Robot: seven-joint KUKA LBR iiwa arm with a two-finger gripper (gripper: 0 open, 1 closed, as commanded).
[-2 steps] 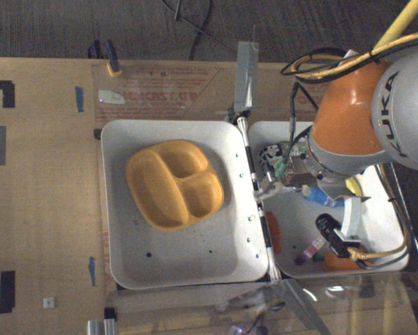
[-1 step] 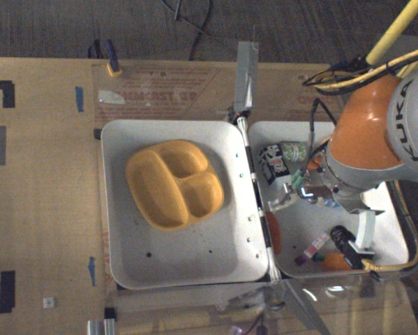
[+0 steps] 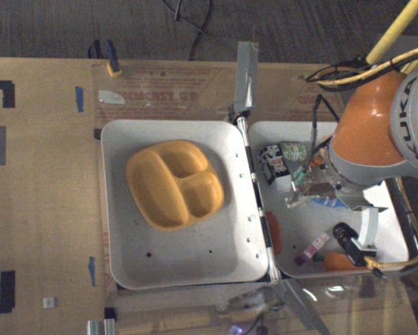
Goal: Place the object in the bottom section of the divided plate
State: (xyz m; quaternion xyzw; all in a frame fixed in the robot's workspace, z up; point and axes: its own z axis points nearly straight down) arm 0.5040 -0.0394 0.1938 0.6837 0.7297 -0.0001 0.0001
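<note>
A yellow divided plate (image 3: 174,183) lies in the left bin (image 3: 195,264), with one long section on its left and two smaller ones on its right. My gripper (image 3: 301,190) hangs low over the middle of the right bin (image 3: 292,222), below the orange wrist band. It is close above a blue item (image 3: 329,202), and the arm hides what lies right under it. A black-and-white item (image 3: 271,158) and a green packet (image 3: 293,151) lie just behind the gripper. Nothing lies on the plate.
In the right bin, a red object (image 3: 274,232) lies against the left wall. A purple and pink stick (image 3: 312,247) and an orange object (image 3: 339,261) rest near the front wall. A grey divider strip (image 3: 245,82) runs behind the bins.
</note>
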